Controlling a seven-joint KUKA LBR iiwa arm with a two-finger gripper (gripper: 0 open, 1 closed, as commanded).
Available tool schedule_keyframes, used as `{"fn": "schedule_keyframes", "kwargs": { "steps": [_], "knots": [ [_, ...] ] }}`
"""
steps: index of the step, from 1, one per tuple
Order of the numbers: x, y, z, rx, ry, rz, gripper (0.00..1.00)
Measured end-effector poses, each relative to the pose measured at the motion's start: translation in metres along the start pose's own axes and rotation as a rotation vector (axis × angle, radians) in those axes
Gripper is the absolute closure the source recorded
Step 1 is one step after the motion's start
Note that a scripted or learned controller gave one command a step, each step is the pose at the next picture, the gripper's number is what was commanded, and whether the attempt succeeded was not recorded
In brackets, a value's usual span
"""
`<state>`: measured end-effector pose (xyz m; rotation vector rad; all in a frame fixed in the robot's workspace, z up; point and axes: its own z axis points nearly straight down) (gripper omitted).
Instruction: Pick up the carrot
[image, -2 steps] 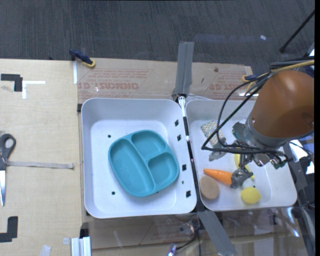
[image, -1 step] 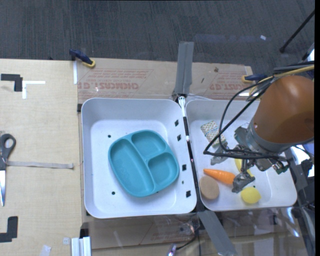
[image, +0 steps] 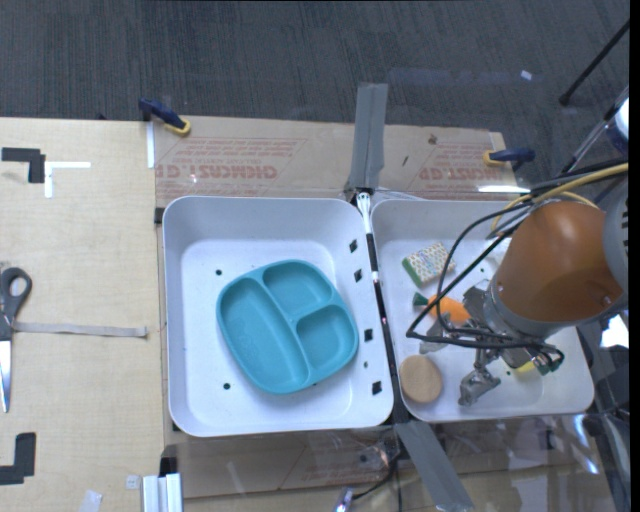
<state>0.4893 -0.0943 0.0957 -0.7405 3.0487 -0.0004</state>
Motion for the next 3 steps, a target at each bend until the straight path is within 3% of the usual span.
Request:
{"fn": "schedule_keyframes", "kwargs": {
  "steps": [1, 2, 3],
  "knots": [
    [-0.041, -0.057, 0.003, 0.001, -0.001, -0.022, 0.00],
    [-0.082, -0.056, 0.003, 0.001, -0.002, -0.036, 0.00],
    [-0.083, -0.057, -0.008, 0.003, -0.009, -0.031, 1.00]
  ]
}}
